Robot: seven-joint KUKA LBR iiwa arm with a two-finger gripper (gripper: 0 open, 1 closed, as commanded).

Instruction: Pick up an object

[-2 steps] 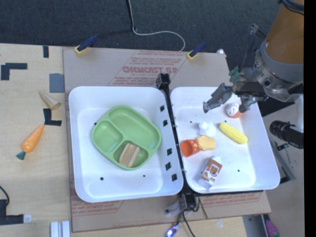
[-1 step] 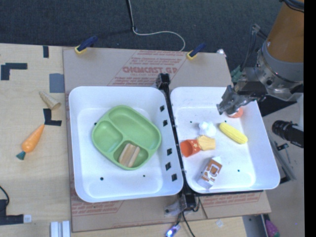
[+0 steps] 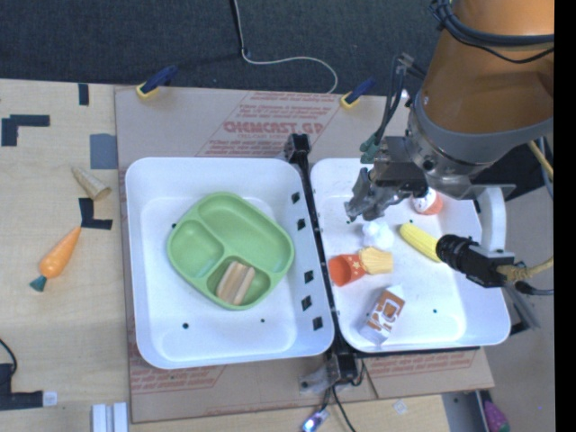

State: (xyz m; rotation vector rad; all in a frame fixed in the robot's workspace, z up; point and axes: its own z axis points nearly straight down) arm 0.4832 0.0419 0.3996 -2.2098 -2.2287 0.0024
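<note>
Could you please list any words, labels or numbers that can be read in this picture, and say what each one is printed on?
"CHEMCAST GP": red print on the brown board under the bins, seen upside down and blurred, so the reading is uncertain.
Smaller red lines beside it on the same board: too blurred to read.
Small carton in the right bin: an orange and white pattern, no legible text.

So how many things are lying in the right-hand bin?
5: a white lump under the gripper, a corn cob, an orange-and-yellow toy, a small carton, and an orange-white piece beside the arm, which may hide more.
</note>
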